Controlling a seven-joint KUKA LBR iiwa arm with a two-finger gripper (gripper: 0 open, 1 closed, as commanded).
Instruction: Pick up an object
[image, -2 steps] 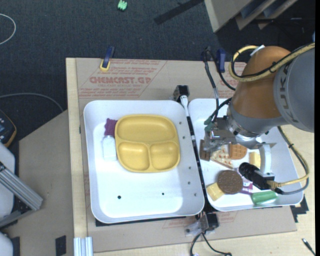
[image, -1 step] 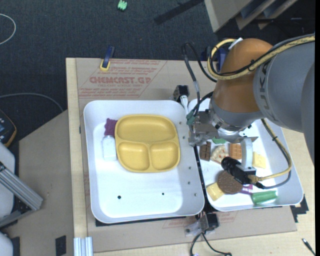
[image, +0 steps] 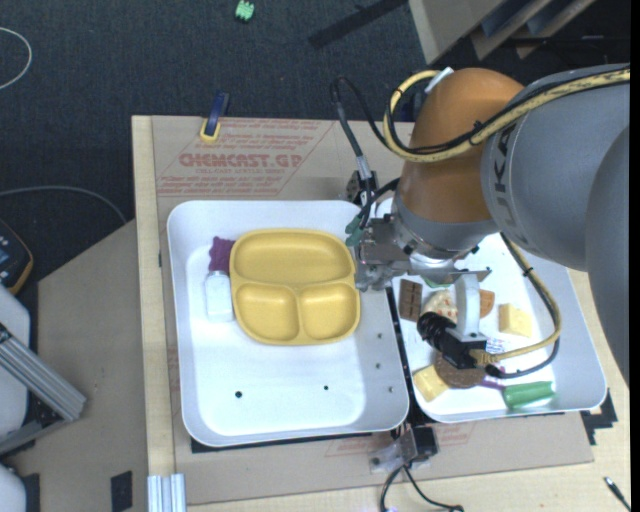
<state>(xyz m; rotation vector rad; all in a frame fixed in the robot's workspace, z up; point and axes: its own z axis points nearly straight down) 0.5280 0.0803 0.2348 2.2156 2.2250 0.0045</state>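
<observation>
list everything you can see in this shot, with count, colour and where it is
left bin: 1, white, left half of the bench
right bin: 1, white, right of the left bin, partly under the arm
divided tray: 1, yellow, three compartments, upper part of the left bin
purple item: 1, purple, against the tray's left edge
small bottle: 1, white, just below the purple item, left of the tray
green block: 1, green, lower right of the right bin
pale yellow wedge: 1, right bin, right side
brown pieces: several, brown, right bin under the wrist
cardboard sheet: 1, tan with red print, under both bins
arm: 1, grey with orange band, over the right bin
</observation>
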